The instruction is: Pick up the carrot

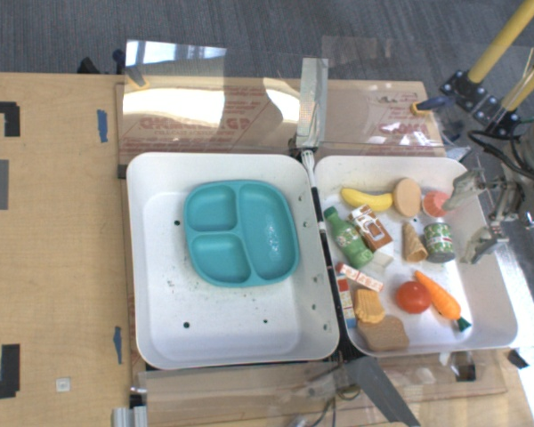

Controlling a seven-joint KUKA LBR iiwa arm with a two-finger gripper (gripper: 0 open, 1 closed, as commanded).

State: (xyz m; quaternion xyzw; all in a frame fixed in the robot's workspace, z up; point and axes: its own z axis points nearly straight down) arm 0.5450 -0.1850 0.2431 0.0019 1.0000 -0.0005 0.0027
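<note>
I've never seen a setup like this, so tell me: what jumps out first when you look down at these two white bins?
The big teal divided plate sits alone in the middle of the left bin. The right bin is crowded with toy food: a yellow banana near its top, a red tomato lower down, and the orange carrot lying slantwise just right of the tomato. The metal tool hangs over that bin's right edge.

Divided plate [240, 232] in left bin [151, 265], carrot [440, 298] near right bin's [498, 305] front right corner, tomato [413, 297] touching its left
</note>
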